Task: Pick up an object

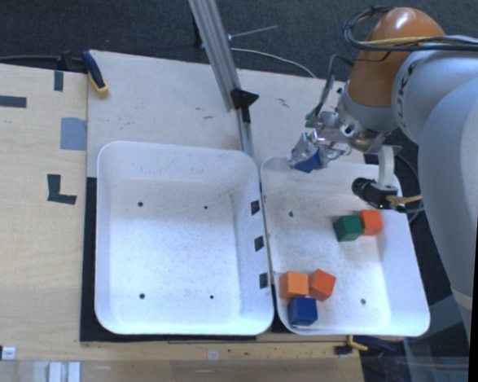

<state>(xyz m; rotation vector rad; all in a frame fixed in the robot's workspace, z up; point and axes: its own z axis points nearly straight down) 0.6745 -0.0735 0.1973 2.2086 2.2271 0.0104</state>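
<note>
gripper [309, 158] clamped on a blue block [307, 162], raised over far edge of right bin [401, 320], other blocks in that bin: green [348, 227], orange [371, 221] beside it

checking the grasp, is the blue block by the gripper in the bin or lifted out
Lifted: the blue block sits between the fingers of the gripper, above the right bin's far rim.
</note>
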